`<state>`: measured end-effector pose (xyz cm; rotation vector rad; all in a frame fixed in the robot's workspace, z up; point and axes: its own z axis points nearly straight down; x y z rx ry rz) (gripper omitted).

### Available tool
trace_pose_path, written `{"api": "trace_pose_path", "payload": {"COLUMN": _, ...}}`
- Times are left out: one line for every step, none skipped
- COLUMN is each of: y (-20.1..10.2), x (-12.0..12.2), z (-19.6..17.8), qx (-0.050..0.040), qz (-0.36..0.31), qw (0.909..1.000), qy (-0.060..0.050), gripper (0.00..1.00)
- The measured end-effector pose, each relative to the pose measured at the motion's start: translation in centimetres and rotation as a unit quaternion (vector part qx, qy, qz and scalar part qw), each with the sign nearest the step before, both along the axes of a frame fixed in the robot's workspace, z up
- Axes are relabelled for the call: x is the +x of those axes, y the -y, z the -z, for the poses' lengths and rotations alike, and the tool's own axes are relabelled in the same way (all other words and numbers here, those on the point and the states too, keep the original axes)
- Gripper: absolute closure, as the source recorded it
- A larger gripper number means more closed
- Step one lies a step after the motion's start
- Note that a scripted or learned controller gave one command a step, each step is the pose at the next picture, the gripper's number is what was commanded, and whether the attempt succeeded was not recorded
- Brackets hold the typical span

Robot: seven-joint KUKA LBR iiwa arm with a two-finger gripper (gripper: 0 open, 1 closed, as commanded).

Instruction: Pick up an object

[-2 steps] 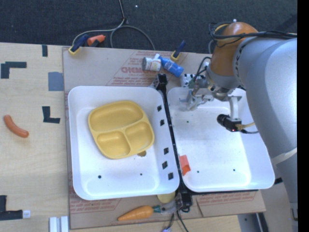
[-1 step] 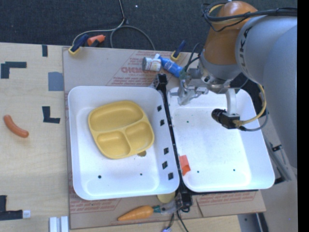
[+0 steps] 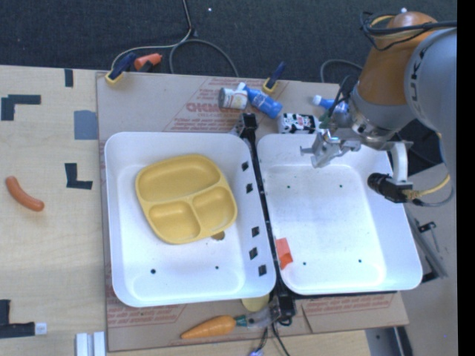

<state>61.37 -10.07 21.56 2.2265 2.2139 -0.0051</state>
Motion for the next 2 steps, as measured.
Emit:
{"api": "trace_pose_path", "payload": {"y": -8.06, "x": -0.41, "z": 2.14, "qx": 0.003, "qz": -0.007, "qw": 1.0, "qy": -0.001, "gripper": 1.0}}
{"api": "trace_pose_path", "payload": {"y": -7.58, "x": -0.38, "z": 2.02, "qx": 0.0017, "qz": -0.004, "qw": 1.0, "qy": 0.0, "gripper": 0.0}}
